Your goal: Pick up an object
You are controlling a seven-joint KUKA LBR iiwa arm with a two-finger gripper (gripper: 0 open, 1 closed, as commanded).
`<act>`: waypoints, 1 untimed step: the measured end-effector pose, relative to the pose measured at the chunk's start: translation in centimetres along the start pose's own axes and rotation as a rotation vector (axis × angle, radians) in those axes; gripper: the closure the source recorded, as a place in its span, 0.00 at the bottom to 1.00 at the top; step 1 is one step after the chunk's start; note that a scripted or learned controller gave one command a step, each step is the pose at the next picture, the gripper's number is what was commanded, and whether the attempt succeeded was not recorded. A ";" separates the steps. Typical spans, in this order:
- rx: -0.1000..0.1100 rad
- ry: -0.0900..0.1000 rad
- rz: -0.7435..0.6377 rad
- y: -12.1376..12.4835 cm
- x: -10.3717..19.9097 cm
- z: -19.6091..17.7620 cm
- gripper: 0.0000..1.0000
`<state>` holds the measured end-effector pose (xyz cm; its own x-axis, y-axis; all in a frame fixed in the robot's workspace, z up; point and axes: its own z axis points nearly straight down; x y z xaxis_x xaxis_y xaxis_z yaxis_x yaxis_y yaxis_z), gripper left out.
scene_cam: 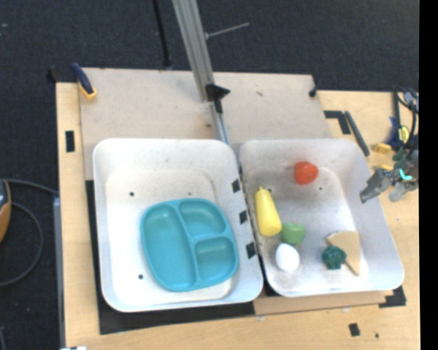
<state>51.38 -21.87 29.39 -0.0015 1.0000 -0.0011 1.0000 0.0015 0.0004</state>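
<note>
Your wooden bench holds two white bins. The gripper hangs at the right bin's right rim, grasp unclear. A yellow bottle lies against its left edge.

claw fingers unclear, arm cut off

Even, diffuse overhead light, moderately bright; the two white bins read pale and slightly washed out, while the dark floor around the table falls almost to black with little detail. Shadows are soft and short: a faint grey rim under the blue divided plate and dim patches beneath the small items in the right bin. No hard glare spots. Overall focus is soft and resolution low; edges look smeared, and the hand at right is blurred.
</note>
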 end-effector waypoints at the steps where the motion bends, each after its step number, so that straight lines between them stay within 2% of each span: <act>1: -0.001 -0.001 -0.001 0.0 0.0 -0.1 0.00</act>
<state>51.41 -21.87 29.45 -0.0021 1.0000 -0.0018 1.0000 0.0021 0.0015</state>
